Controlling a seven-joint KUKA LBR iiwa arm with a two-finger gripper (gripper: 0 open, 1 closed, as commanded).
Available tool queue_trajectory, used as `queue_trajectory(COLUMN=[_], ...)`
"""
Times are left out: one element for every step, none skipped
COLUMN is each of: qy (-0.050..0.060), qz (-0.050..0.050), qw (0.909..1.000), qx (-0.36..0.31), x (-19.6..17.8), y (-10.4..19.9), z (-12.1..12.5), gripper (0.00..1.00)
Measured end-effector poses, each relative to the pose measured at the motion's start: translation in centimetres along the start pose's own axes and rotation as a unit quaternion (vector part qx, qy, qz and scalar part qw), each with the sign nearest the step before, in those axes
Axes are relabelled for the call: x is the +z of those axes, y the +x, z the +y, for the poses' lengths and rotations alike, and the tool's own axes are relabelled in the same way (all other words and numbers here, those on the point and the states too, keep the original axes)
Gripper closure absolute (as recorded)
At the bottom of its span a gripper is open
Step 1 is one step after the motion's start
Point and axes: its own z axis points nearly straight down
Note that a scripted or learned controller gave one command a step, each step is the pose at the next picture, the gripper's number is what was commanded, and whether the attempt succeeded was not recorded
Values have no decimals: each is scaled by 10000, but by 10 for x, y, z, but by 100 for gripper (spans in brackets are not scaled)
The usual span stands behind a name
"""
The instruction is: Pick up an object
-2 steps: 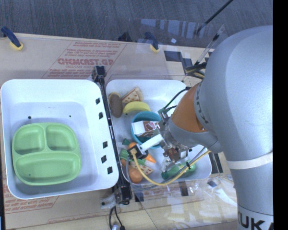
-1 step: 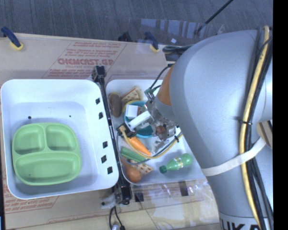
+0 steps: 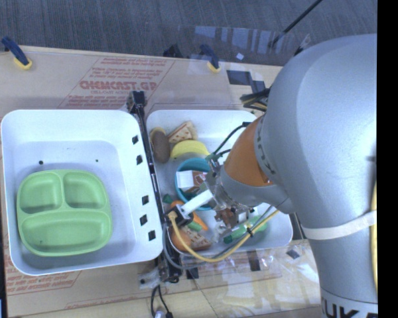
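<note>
The big grey arm [image 3: 325, 158] fills the near side, orange band tipped steeply down, so the wrist is clearly reaching into the right bin [image 3: 205, 116]. The gripper [image 3: 222, 211] sits low in that bin's near half, right among the clutter, which makes sense, since that is where the pickable things lie. Whether the jaws are wide or closed, I cannot tell; the wrist covers them, and nothing can be seen held.

Just left of the gripper there is a jumble of orange pieces [image 3: 186, 234], too tangled to name, and a green piece [image 3: 242, 232] pokes out under the wrist. A blue cup [image 3: 189, 177] stands just beside the gripper; my guess is it's the likeliest target, but that's a judgement. Further back sit a yellow piece [image 3: 188, 150], a cracker [image 3: 181, 133] and a brown lump [image 3: 160, 144], bunched against the dividing wall.

The bin's right side is hidden under the arm. Over in the left bin [image 3: 66, 121], a green plate [image 3: 63, 211] lies flat, well apart from the action.
</note>
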Motion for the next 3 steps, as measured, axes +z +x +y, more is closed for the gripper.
queue_trajectory(qy=[124, 40, 1], qz=[-193, -44, -5], qw=[9995, 9993, 9994], qx=[-230, 382, 339], x=[-1, 0, 0], y=[77, 70, 7], z=[25, 23, 7], gripper=[0, 0, 0])
